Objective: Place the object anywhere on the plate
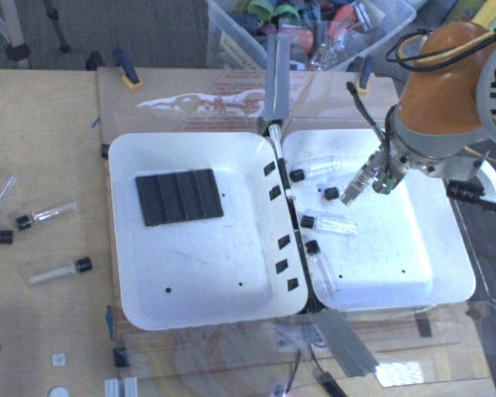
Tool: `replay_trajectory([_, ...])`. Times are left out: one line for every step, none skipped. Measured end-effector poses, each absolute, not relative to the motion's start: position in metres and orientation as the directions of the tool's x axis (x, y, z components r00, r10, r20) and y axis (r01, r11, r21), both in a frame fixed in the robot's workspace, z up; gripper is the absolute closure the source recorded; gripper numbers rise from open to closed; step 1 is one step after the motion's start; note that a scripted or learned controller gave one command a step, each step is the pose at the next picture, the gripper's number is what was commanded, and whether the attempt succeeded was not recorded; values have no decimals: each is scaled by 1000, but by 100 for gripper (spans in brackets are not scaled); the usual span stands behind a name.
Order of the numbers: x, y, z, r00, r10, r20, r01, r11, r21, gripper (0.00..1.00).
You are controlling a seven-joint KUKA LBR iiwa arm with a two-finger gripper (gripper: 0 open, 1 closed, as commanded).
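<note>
While the gripper (357,187) hangs over the right bin (413,255), nothing has yet reached the plate (179,196), so the task looks barely begun. That plate, a dark ribbed rectangle, lies bare in the left bin (190,288), toward its back-left corner.

4 clear vials with black caps lie in the right bin, all along its left half. Vial 1 (314,169) sits near the back-left corner. Vial 2 (331,193), of which the cap is the plain part, lies just beside the tool tip (probably the one being aimed at, though that is a guess). Vial 3 (328,223) rests near the middle of the left side, and vial 4 (320,268) lies by the front-left edge, close to the divider.

Whether the tool is spread or closed I cannot tell, since its tip is small and seen at a slant; no vial is seen caught in it.

Everything is left to do, as I judge it: a vial must be taken, carried across the divider and set down on the dark plate.

More vials (54,213) lie on the bench (41,139), left of both bins.
</note>
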State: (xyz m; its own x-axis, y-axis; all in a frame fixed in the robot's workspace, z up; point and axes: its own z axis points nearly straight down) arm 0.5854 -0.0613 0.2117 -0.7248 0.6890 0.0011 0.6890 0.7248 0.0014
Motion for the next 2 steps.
replay_trajectory([656, -44, 302, -553, 833, -4, 833, 553, 4, 100])
replay_trajectory([638, 34, 422, -285, 959, -2, 959, 285, 4, 100])
